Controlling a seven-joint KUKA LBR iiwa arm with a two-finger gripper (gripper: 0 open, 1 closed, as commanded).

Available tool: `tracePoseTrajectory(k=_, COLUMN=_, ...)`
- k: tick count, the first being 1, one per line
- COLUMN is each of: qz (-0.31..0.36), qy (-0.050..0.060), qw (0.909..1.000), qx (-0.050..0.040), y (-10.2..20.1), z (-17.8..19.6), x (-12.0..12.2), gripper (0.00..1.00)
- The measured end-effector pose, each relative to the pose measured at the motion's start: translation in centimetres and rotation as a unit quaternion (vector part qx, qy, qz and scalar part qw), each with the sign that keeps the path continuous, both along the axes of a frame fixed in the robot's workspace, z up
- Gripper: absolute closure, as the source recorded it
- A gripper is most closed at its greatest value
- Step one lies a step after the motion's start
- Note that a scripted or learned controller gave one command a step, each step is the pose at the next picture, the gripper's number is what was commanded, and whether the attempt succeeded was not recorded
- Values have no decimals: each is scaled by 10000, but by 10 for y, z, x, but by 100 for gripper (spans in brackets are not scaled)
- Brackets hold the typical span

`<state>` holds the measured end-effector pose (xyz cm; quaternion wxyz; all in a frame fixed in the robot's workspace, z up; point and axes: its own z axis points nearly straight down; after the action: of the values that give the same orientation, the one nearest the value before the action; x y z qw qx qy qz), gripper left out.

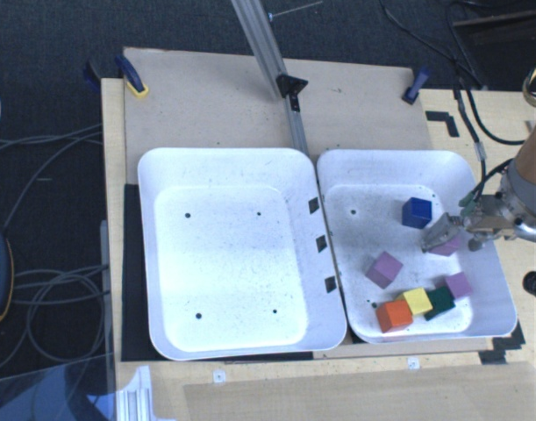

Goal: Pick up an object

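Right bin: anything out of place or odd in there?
Nothing stands out. The blocks lie loose in the right bin: a blue cube, purple ones, and orange, yellow and green clustered together. The tool sits over another purple block.

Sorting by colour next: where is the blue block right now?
The blue block sits in the right bin, toward its far right part, just left of the gripper and above the purple block.

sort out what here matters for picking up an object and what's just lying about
Job: gripper; right bin; blue cube; purple cubes; orange cube; yellow cube; green cube.

Lying about: left bin; blue clamps; cables.
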<state>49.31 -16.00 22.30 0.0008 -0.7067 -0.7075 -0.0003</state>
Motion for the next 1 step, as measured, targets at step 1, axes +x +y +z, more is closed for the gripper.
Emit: tracePoseTrajectory(k=1, qz=-3, qy=-4, qw=10000, qx=-2, y=0, z=0, x=0, gripper=0)
